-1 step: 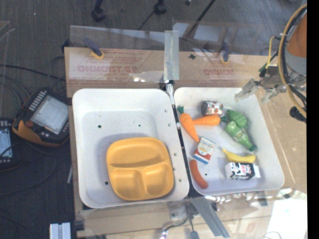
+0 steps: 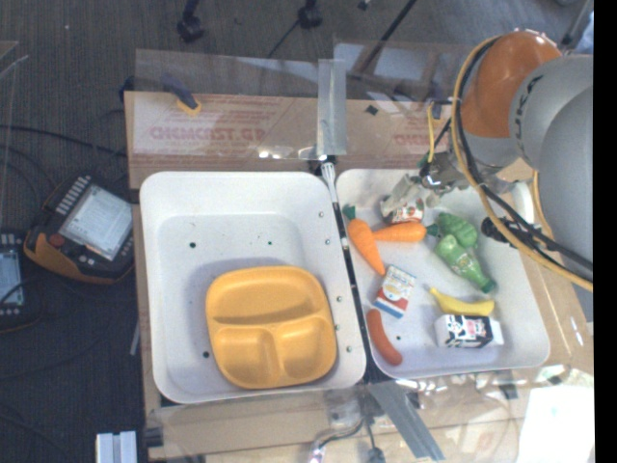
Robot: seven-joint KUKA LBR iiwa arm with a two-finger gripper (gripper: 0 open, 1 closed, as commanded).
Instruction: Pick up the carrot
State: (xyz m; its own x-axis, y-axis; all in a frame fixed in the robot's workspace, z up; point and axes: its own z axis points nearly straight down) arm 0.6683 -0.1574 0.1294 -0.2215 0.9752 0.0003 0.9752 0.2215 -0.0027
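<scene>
An orange carrot (image 2: pixel 365 246) lies at a slant against the left wall of the right bin (image 2: pixel 521 355), with a small pale tip at its far end. A second orange piece (image 2: pixel 400 231) lies crosswise just right of it. My gripper (image 2: pixel 426 183) hangs over the far part of the right bin, up and to the right of the carrot and apart from it. Right below the gripper sits a small whitish object (image 2: pixel 399 206). The grey arm with its orange band (image 2: pixel 501 85) comes in from the upper right.
The right bin also holds a green vegetable (image 2: pixel 461 249), a banana (image 2: pixel 463 304), a small carton (image 2: pixel 394 293), a red sausage (image 2: pixel 384 337) and a black-and-white pack (image 2: pixel 469 331). A yellow divided plate (image 2: pixel 272 324) lies in the left bin (image 2: pixel 174 210).
</scene>
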